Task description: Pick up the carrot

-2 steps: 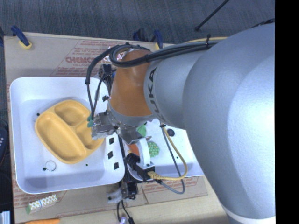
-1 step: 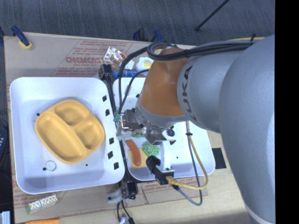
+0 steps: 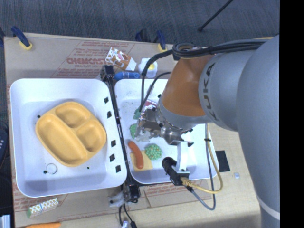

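The carrot (image 3: 136, 154), a short orange-red stick, lies near the front left corner of the right bin (image 3: 202, 172), partly on a flat yellow piece (image 3: 146, 165). My gripper (image 3: 142, 130) hangs low over the bin's left half, just behind the carrot and apart from it. The grey and orange wrist hides much of the bin's middle.
A round green toy (image 3: 153, 151) sits to the right of the carrot. Green bits (image 3: 137, 113) peek out beside the gripper. The left bin (image 3: 19, 127) holds a yellow sectioned plate (image 3: 71, 133). Small packages (image 3: 118, 58) and a blue item (image 3: 127, 74) lie behind the bins.
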